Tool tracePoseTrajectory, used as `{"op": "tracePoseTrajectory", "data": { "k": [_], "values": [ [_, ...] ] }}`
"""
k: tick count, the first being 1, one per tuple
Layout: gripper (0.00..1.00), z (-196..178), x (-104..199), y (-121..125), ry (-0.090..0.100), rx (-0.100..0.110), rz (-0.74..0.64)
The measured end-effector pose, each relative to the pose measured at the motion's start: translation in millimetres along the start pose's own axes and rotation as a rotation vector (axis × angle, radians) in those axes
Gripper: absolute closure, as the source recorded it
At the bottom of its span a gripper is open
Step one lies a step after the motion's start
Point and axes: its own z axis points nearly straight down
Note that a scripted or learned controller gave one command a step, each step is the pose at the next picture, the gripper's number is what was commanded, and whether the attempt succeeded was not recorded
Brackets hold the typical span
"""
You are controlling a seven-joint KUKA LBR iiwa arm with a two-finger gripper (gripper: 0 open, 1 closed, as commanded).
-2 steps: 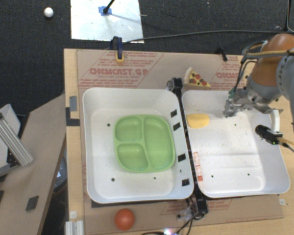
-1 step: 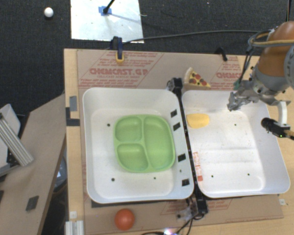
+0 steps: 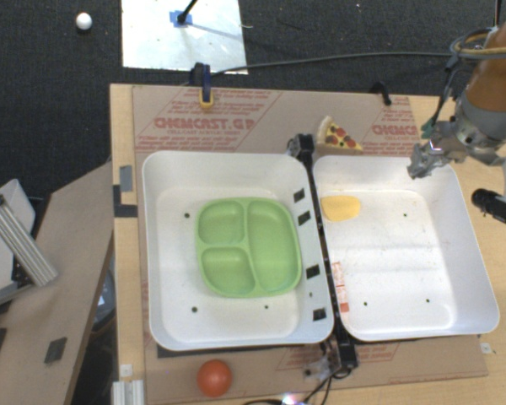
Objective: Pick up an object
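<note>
A flat yellow piece (image 3: pixel 341 207) lies in the right bin (image 3: pixel 455 310), near its far left corner. A green divided plate (image 3: pixel 247 246) rests in the middle of the left bin (image 3: pixel 173 310). A toy pizza slice (image 3: pixel 338 137) lies on the cardboard just behind the right bin. My gripper (image 3: pixel 423 164) hangs over the right bin's far right rim, well to the right of the yellow piece. I see nothing held in it.
An orange ball (image 3: pixel 213 377) sits on the bench in front of the left bin. Black clips line the wall between the bins. A blue and yellow clamp (image 3: pixel 202 87) holds the cardboard at the back. A small white ball (image 3: pixel 84 21) lies on the dark floor far left.
</note>
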Motion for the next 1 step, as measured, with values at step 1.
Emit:
{"op": "tracePoseTrajectory", "data": {
  "k": [1],
  "values": [
    [1.0,-52.4,-0.4,2.1,0.0,-0.001,-0.004]
  ]
}}
